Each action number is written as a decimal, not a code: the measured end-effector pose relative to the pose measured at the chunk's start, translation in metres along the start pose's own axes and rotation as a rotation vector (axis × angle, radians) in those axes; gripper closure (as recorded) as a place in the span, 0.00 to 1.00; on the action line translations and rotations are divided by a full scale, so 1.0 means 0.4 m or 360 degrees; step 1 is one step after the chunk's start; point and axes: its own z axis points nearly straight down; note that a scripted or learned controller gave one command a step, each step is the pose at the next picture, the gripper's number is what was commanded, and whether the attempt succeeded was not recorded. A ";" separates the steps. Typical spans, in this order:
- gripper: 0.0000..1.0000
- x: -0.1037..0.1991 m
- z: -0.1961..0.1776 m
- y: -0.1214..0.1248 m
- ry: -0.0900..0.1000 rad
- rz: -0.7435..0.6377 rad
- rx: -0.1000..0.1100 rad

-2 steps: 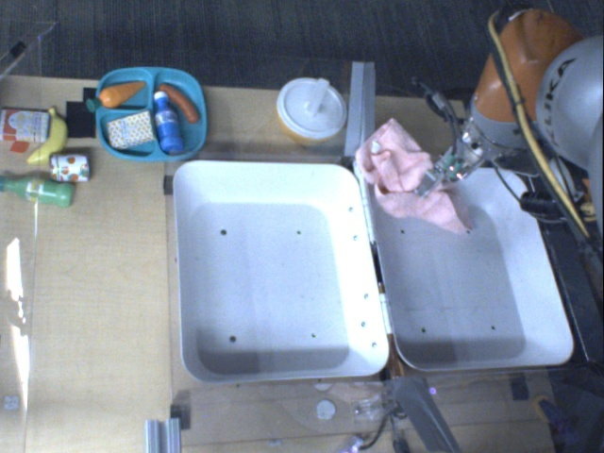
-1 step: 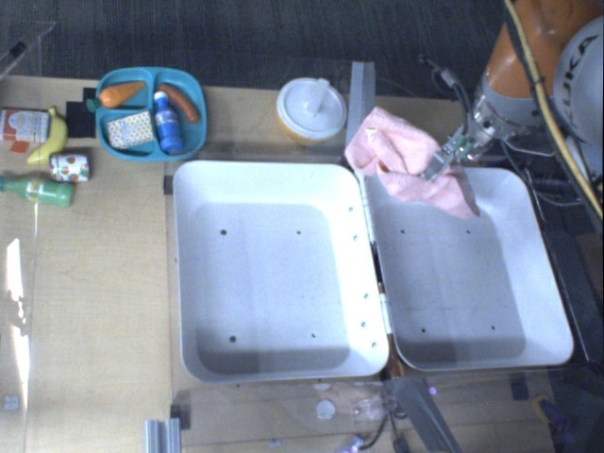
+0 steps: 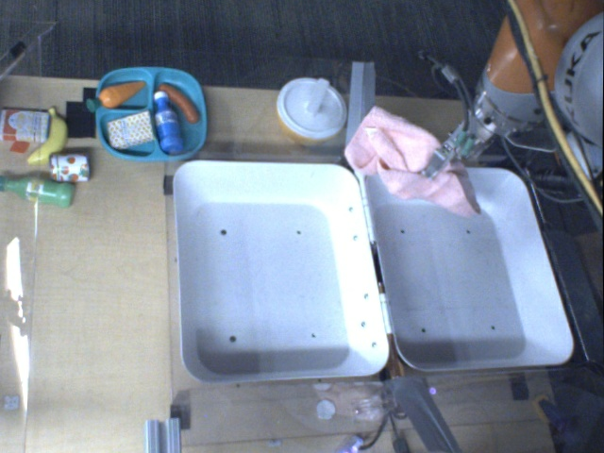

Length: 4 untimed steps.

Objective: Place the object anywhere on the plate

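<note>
Cloth: pink cloth [image 3: 401,159] — draped over the back rim of the right bin [image 3: 528,347], bunched at that bin's far left corner.
Handling: likely light, limp, not fragile; pinch a raised fold.
Gripper: gripper [image 3: 444,161] at the cloth's right edge — finger state, I cannot tell.
Plate: possibly the blue plate [image 3: 193,97], well left of the bin.

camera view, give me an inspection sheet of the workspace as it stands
surface: wooden bench bearing left bin and right bin, side by side
job's things: pink cloth draped over the right bin's far left corner; blue divided plate at back left, holding toy food
clutter: lidded yellow cup; banana, small can, green bottle at left edge
end effector: end effector at the cloth's right edge
cables: yellow cable along the arm
surroundings: dark floor
</note>
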 end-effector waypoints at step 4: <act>1.00 0.496 -0.001 0.130 0.0004 -0.1421 -0.0004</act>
